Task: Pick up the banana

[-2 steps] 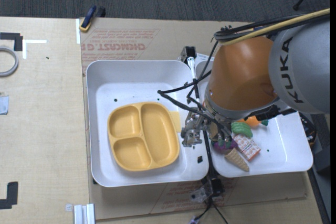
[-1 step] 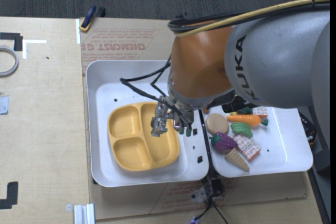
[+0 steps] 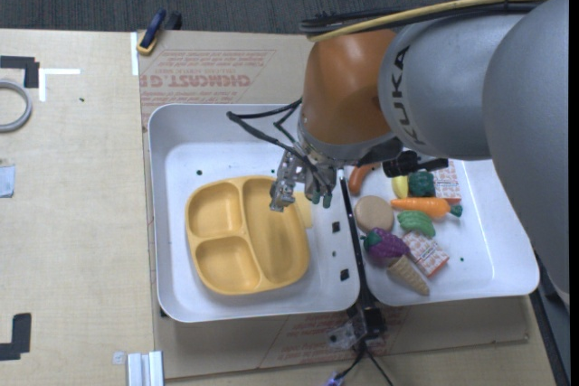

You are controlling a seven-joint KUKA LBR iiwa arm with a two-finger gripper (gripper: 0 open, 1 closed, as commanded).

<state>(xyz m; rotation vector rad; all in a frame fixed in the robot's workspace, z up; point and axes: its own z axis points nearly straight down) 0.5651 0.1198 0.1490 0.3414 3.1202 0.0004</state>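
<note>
**Operator:** Where is the hand, and has it got anything?

**Spotter:** Your hand [image 3: 296, 187] hangs low in the left bin [image 3: 166, 221], over the upper right rim of the yellow divided plate [image 3: 244, 235]. From above its parts blur together under the wrist, so I cannot tell whether it is open or closed; I can see nothing held in it.

**Operator:** And the banana?

**Spotter:** What looks like the banana [image 3: 306, 215] is a pale yellow sliver just below the hand, touching or just beside the plate's right rim; most of it is hidden by the hand, so you should take the name with caution. The arm [image 3: 452, 77] also covers the top of the right bin [image 3: 508, 241]. There a bright yellow piece [image 3: 399, 188] sits half under a black fitting, too cut off to name, and an orange-red thing [image 3: 359, 179] pokes out beside the divider.

**Operator:** What reads clearly?

**Spotter:** In the right bin you can see the carrot [image 3: 427, 206], broccoli [image 3: 421, 184], purple grapes [image 3: 387, 245], an ice cream cone [image 3: 409, 277] and a tan round piece [image 3: 374, 213]; the cardboard [image 3: 208, 77] under the bins lies on the counter [image 3: 72, 240], its print reversed.
</note>
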